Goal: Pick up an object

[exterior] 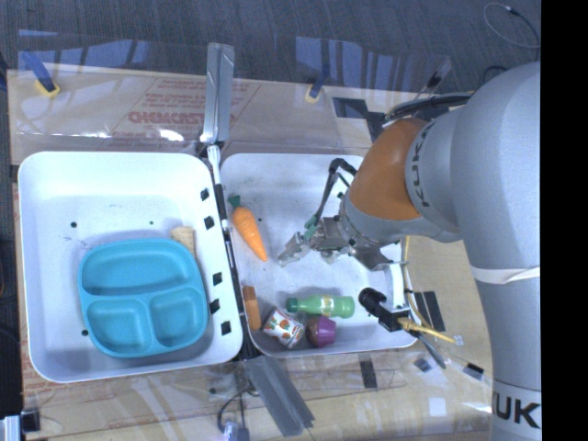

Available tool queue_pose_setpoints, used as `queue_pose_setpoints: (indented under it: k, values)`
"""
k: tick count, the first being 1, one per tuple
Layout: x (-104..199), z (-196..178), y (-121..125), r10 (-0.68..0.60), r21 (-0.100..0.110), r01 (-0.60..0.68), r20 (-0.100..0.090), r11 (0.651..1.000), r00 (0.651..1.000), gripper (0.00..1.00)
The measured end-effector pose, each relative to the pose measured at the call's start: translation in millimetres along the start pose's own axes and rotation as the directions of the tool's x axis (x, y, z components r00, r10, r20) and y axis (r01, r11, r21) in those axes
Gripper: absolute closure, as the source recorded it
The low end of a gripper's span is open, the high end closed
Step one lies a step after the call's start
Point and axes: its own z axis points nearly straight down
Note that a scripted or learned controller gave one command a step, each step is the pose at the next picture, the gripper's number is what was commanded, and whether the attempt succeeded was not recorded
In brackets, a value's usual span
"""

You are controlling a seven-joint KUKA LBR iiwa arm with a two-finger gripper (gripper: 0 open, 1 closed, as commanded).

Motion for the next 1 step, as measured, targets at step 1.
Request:
queue_pose_setpoints:
  k: [1]
  values:
    - [28.8, -1.2, 102.1, -0.124, -0.003, 0.124, 0.001, 0.992, 0.992, 0.0]
